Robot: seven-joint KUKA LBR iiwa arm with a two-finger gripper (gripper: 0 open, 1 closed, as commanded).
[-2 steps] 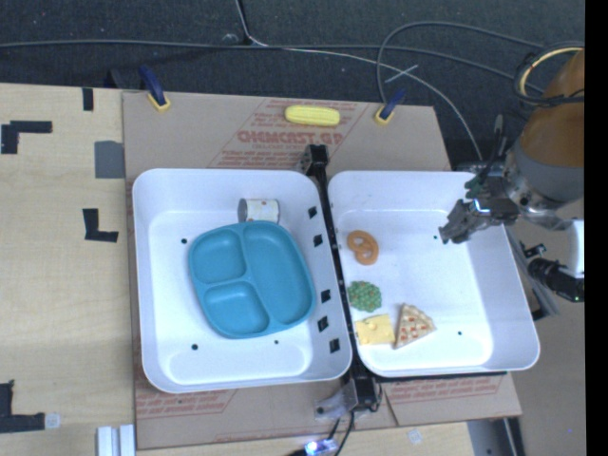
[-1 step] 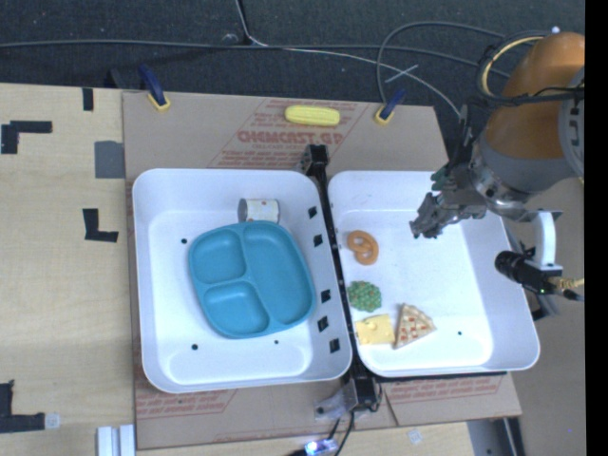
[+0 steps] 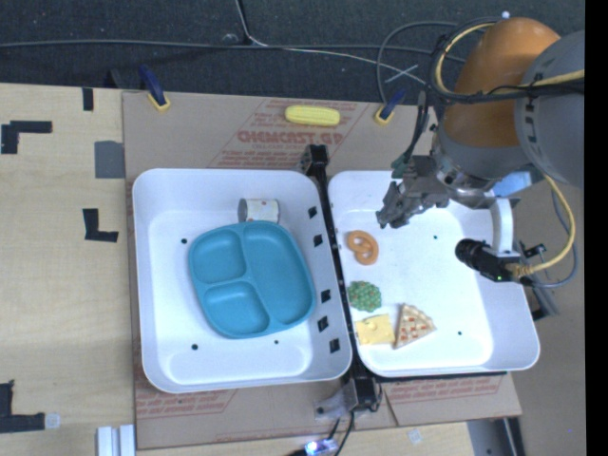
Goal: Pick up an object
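In the right bin [image 3: 475, 345] lie a pretzel [image 3: 361, 246], a green broccoli piece [image 3: 364, 295], a yellow cheese wedge [image 3: 374, 331] and a pizza slice [image 3: 413, 326]. My gripper [image 3: 391, 216] hangs over the upper left part of that bin, up and to the right of the pretzel, with nothing visible between its dark fingers. The left bin [image 3: 161, 283] holds a blue divided plate [image 3: 251, 278] and a small silver can [image 3: 258, 210] lying on its side behind the plate.
A yellow corn-like object [image 3: 312, 115] lies on the cardboard behind the bins. Blue-and-yellow clamps [image 3: 155, 90] hold the cardboard's back edge. The right half of the right bin is bare white floor.
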